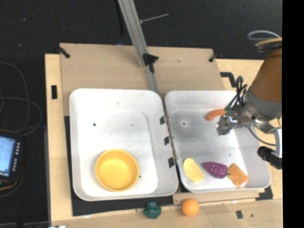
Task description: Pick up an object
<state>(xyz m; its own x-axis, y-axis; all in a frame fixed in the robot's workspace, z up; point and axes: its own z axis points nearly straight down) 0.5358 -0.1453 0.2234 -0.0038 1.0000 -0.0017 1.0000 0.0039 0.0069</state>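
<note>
Claw (pixel 224 126) low in right bin (pixel 190 108); jaw state cannot be told. Carrot (pixel 214 114) just up-left of claw, touching or nearly, long axis roughly crosswise. Likely target.

a robotics lab: a plywood bench (pixel 118 65) on a dark floor carries two white bins (pixel 80 127), a metal camera pole (pixel 135 27) rises behind, loose cables (pixel 19 103) trail left beside a handheld control pendant (pixel 7 160).
</note>
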